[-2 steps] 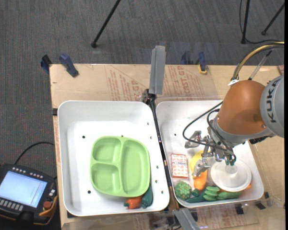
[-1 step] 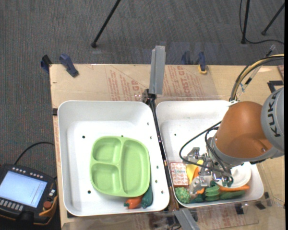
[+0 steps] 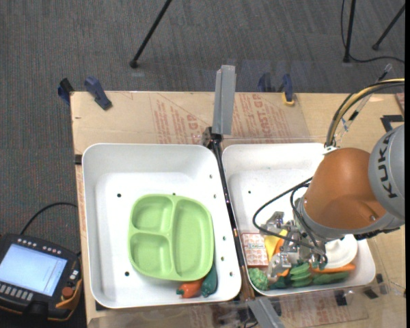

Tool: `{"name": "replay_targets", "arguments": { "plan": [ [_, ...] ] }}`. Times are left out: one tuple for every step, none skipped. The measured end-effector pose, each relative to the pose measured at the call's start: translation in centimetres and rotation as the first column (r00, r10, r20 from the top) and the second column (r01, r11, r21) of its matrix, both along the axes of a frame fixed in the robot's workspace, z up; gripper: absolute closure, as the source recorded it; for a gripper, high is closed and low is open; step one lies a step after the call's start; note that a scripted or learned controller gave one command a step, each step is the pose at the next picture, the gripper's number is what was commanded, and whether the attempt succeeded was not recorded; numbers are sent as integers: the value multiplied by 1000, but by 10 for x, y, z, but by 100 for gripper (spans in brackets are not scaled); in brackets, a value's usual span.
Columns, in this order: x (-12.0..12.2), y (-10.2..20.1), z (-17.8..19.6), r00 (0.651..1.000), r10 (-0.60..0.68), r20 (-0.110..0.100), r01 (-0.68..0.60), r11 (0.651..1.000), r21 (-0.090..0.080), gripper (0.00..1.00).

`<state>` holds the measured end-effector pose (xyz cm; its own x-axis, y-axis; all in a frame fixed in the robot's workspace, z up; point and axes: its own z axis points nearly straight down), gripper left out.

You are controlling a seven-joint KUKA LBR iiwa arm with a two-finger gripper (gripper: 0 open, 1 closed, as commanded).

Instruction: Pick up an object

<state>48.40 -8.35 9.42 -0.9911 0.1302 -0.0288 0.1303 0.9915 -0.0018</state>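
Our claw [image 3: 290,255] is down among the toy food [image 3: 297,273] at 6 o'clock in the right bin [image 3: 273,157]; we cannot tell its grip. Nothing looks lifted, so the pick remains. The left bin [image 3: 147,159] holds 1 green plate [image 3: 171,236].

blue clamps [image 3: 98,93], teach pendant [image 3: 33,273], tripod legs [image 3: 154,24]

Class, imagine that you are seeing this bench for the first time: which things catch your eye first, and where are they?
The lime-green divided plate lies in the left bin, with small orange and green toys at its near edge. On the right, the arm's orange band hangs over the right bin, the gripper down among a colourful pile of toys.
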Motion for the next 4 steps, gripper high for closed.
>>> {"name": "replay_targets", "arguments": {
  "plan": [
    [104, -93, -6, 991, -134, -24, 134, 991, 6, 0],
    [37, -56, -5, 995, -102, -25, 102, 995, 8, 0],
    [3, -32, 1, 987, -160, 12, 160, 987, 4, 0],
    [-3, 3, -3, 995, -103, -9, 103, 995, 4, 0]
  ]
}}
